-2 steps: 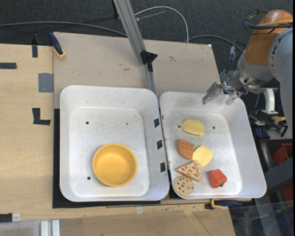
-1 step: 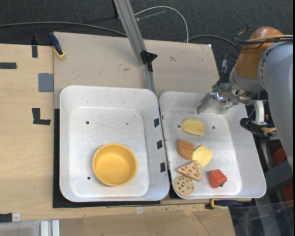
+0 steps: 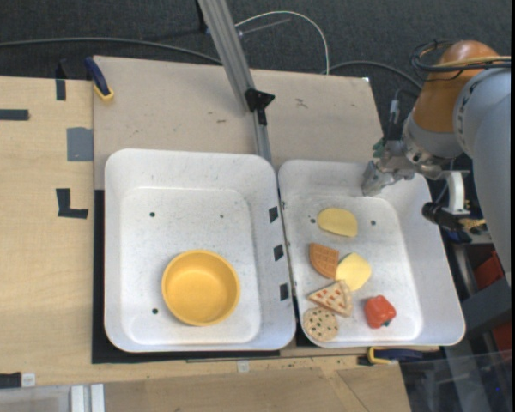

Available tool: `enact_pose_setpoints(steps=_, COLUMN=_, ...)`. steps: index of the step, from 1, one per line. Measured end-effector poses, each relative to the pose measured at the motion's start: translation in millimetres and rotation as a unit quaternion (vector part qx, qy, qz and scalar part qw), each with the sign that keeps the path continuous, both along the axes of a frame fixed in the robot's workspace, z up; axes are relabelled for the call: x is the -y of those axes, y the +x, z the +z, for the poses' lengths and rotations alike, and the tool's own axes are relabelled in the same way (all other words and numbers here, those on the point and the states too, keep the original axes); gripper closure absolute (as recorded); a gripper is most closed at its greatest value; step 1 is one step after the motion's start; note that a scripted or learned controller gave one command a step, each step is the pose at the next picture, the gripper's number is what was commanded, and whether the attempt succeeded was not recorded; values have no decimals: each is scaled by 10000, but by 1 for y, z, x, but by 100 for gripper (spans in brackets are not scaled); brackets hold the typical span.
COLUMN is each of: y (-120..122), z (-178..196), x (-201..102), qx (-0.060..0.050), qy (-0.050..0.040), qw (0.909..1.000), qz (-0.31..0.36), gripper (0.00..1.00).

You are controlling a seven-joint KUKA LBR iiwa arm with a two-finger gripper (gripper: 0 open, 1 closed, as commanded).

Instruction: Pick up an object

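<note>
The right bin (image 3: 429,256) holds several toy foods: a pale yellow oval piece (image 3: 337,222), an orange waffle-like piece (image 3: 324,259), a yellow wedge (image 3: 354,271), a pizza slice (image 3: 331,299), a round cookie (image 3: 320,324) and a red pepper (image 3: 378,312). My gripper (image 3: 376,181) hangs over the bin's far right corner, up and to the right of the oval piece, with nothing seen between its fingers.
The left bin (image 3: 129,178) holds a yellow bowl (image 3: 201,287) near its front. A slanted metal pole (image 3: 232,50) with a black clamp stands behind the bins. Cables run along the back of the bench. The grey arm fills the right side.
</note>
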State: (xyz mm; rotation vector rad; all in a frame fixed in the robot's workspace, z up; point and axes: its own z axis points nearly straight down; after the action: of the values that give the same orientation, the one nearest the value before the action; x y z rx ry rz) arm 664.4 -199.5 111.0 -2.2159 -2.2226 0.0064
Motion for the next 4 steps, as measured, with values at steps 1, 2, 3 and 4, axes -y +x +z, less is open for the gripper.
enact_pose_setpoints(steps=1, y=-3, z=44, x=3, qx=44, qy=-2, qw=10000, qz=-11, gripper=100)
enact_pose_setpoints(steps=2, y=-2, z=87, x=5, qx=45, qy=-2, qw=10000, qz=-9, gripper=100)
enact_pose_setpoints(steps=3, y=-3, z=150, x=-1, qx=56, qy=-3, qw=10000, qz=-4, gripper=100)
enact_pose_setpoints(steps=4, y=-15, z=135, x=-56, qx=14, qy=11, qw=10000, qz=13, gripper=100)
